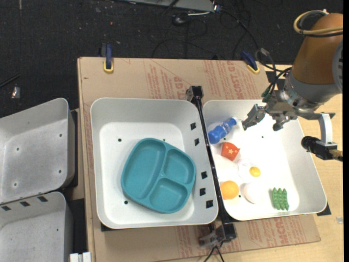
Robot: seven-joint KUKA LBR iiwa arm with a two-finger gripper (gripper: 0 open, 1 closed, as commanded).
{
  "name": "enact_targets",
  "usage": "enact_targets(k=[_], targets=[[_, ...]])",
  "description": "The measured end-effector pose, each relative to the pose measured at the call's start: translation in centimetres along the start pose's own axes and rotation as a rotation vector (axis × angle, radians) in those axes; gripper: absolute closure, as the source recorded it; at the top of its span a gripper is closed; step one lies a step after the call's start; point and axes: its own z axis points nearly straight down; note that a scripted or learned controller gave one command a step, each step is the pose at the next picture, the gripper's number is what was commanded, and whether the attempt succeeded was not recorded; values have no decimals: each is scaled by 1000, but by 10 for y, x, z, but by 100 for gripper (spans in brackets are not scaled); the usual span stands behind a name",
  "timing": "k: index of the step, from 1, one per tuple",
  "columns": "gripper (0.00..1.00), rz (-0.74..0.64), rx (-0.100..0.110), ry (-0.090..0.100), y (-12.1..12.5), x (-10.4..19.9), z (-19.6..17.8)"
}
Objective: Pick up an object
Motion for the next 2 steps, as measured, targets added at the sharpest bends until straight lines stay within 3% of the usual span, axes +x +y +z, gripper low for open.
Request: enact_targets(k=[1,2], targets=[[0,-2,-12,-1,2,0,-7],[0,0,-8,-1,-6,-2,41]])
